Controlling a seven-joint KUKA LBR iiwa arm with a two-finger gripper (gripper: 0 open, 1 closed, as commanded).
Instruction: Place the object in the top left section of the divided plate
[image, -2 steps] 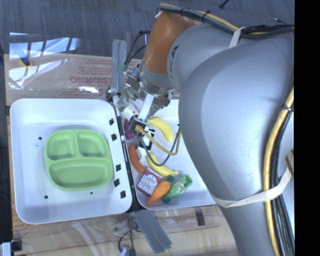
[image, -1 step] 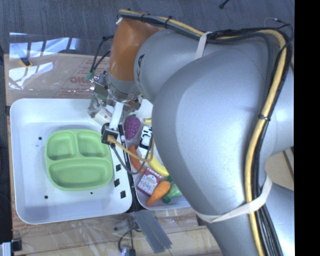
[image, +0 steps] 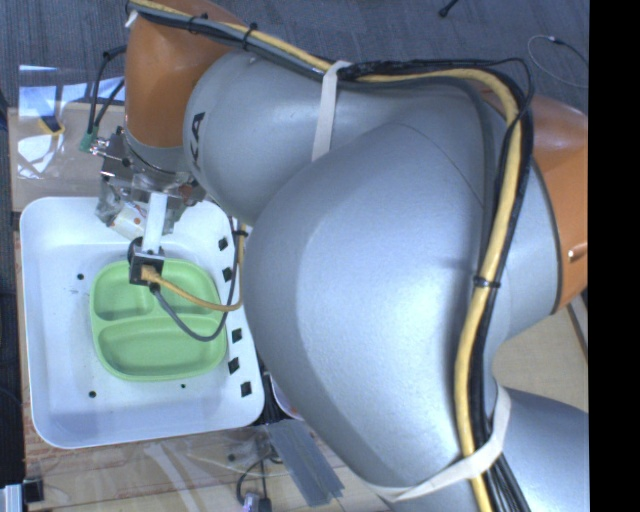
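A light green divided plate (image: 150, 345) lies in the left white bin (image: 55, 390). It has one long section on its lower side and two smaller ones above. My gripper (image: 128, 212) hangs over the bin's far end, just beyond the plate's upper edge, under the orange wrist band (image: 160, 80). The wrist hides whatever is under the gripper and covers the plate's upper rim.
The grey arm (image: 400, 270) fills the middle and right of the view and covers the place of the right bin. Bare white bin floor rings the plate on its left and lower sides. Wooden bench (image: 150, 465) shows below the bin.
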